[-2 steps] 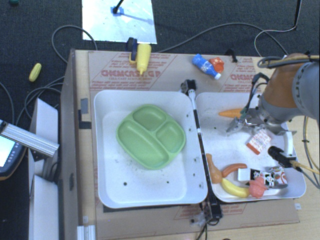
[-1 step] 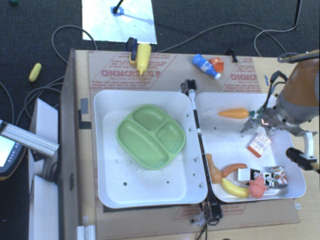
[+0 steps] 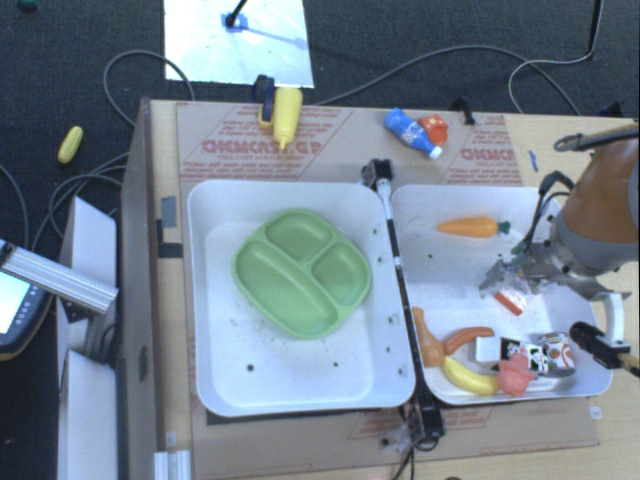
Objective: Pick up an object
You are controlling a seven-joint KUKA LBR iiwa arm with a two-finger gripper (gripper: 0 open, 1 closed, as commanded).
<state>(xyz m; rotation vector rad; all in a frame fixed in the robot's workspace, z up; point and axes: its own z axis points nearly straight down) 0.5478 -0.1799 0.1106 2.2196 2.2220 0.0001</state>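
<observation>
My gripper is low over the middle of the right bin, reaching in from the right. Right beneath its tip lies a small white and red object; whether it is gripped is unclear. An orange carrot lies near the bin's far side. Along the near side sit a yellow banana, a red sausage-like piece, an orange piece, a pink object and a black-and-white object.
The left bin holds a green divided plate. Behind the bins, a yellow bottle and a blue and orange object lie on the bench. Cables run across the floor beyond.
</observation>
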